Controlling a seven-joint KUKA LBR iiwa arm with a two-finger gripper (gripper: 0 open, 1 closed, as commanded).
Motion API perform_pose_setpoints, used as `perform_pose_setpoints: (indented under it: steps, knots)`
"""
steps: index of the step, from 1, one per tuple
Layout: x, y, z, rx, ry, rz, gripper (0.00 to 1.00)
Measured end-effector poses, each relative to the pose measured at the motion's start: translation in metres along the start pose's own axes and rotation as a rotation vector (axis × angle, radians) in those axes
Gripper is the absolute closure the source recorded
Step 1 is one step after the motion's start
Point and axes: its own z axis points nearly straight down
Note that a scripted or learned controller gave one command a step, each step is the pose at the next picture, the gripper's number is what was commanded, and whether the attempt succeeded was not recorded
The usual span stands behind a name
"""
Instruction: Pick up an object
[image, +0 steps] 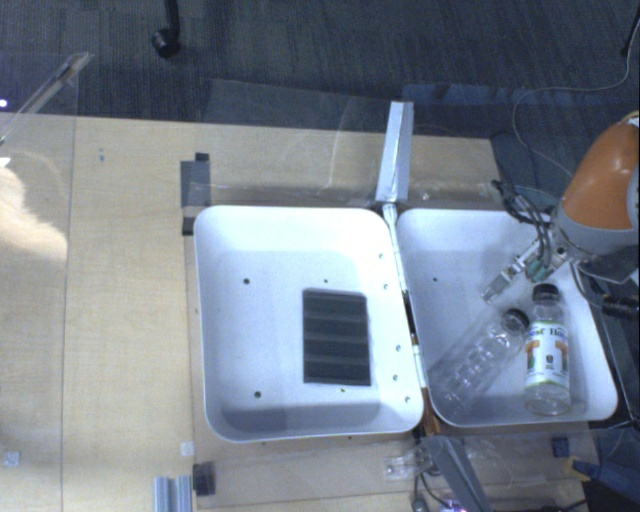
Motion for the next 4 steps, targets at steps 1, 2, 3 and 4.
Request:
perform_pose_setpoints:
  steps: [1,2,3,4]
  knots:
    - [0.007,0.019,-0.003,0.000,0.000,-0.145,0.00]
    - [0.058,0.067,0.011,-0.003,0.000,-0.099,0.00]
    - [0.054,0.017,-0.046,0.001,0.001,-0.007,0.00]
    - [0.054,0.017,-0.046,0.001,0.001,-0.007,0.00]
